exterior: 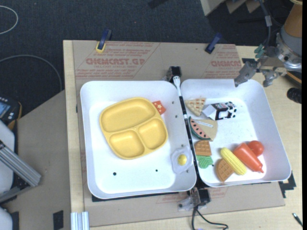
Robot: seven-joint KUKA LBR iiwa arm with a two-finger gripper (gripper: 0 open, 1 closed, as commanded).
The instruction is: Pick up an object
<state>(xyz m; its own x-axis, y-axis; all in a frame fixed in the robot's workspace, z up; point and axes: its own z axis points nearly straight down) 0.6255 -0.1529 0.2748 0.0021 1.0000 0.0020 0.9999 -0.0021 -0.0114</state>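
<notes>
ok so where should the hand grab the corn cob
Across the middle of the corn cob, from straight above. It lies flat and slanted in the right bin, so close the fingers across its narrow width; the red toy crowds its right side.

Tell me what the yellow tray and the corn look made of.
Yellow tray: likely moulded plastic, with a smooth, slightly glossy surface, rounded compartment walls and one even colour. Corn: probably toy plastic, with a uniform yellow and a soft sheen; rubber can't be ruled out.
</notes>
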